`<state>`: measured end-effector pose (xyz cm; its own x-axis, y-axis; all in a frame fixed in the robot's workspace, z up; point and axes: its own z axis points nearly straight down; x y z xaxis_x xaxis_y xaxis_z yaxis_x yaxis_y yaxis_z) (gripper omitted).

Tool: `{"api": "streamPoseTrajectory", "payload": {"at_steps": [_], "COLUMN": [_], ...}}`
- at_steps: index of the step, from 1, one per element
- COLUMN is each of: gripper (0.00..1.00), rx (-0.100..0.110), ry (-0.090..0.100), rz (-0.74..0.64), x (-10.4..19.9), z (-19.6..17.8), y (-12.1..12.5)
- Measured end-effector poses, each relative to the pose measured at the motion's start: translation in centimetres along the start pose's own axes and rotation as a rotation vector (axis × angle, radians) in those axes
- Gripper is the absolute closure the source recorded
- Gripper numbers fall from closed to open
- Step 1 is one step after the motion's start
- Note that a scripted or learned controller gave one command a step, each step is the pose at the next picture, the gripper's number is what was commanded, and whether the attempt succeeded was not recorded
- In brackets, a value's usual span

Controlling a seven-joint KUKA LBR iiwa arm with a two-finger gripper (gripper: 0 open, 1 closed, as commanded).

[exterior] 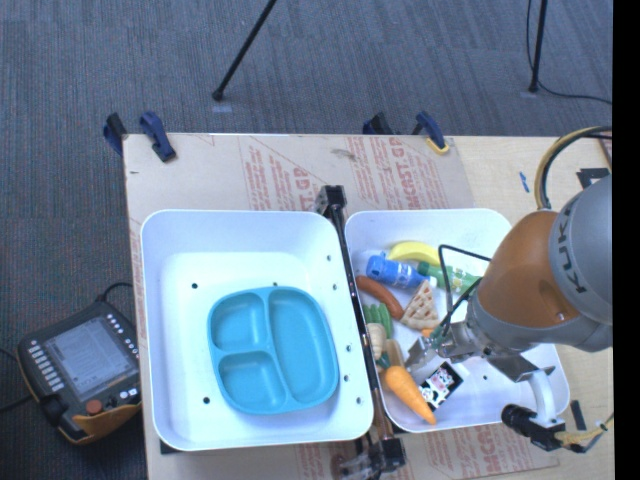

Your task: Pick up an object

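Observation:
The right bin holds several toy foods. A yellow banana and a blue bottle lie at the back. In the middle are a brown sausage and a tan waffle wedge. An orange carrot and a small black-and-white carton lie at the front. My gripper hangs low over the bin's middle, just behind the carton and to the right of the carrot's top. The wrist hides what lies beneath it.
The left bin holds a blue divided plate. A green piece lies by the wall between the bins. A teach pendant sits on the floor at left, and clamps grip the bench's back edge.

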<state>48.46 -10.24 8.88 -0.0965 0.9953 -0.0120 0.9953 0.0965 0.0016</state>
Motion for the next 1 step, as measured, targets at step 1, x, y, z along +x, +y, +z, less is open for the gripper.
{"api": "streamPoseTrajectory", "payload": {"at_steps": [1], "gripper": [0.0], "rx": [0.006], "ry": [0.008], "rz": [0.464], "x": [0.78], "z": [0.13], "y": [-0.92]}}
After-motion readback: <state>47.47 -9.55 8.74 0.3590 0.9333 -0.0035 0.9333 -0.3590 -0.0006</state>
